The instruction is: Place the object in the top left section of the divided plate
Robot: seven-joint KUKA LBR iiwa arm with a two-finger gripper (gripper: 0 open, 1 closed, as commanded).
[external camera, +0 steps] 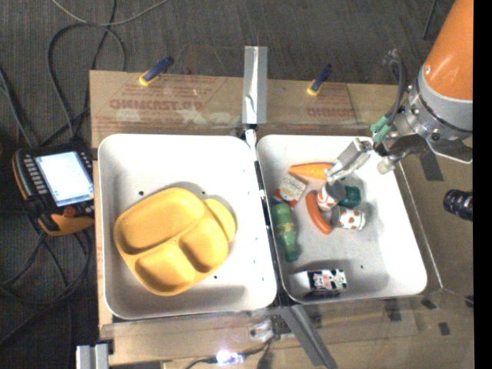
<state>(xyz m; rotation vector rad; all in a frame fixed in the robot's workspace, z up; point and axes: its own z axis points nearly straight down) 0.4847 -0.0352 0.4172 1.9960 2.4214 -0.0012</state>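
Several small toys are seen under the gripper (332, 181) in the right bin (407, 267), its opening cannot be told; the orange carrot (311, 171), at 10 o'clock of it, is judged light, stiff, slippery, best pinched mid-body.

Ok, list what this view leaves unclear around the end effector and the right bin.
- End effector: fingertips sit low among the toys; open or shut unreadable, too small and cluttered.
- Red-and-white item: partly covered by the end effector; identity unclear.
- Dark green piece: shape too small to tell.
- Arm: cut off by the frame's right edge.
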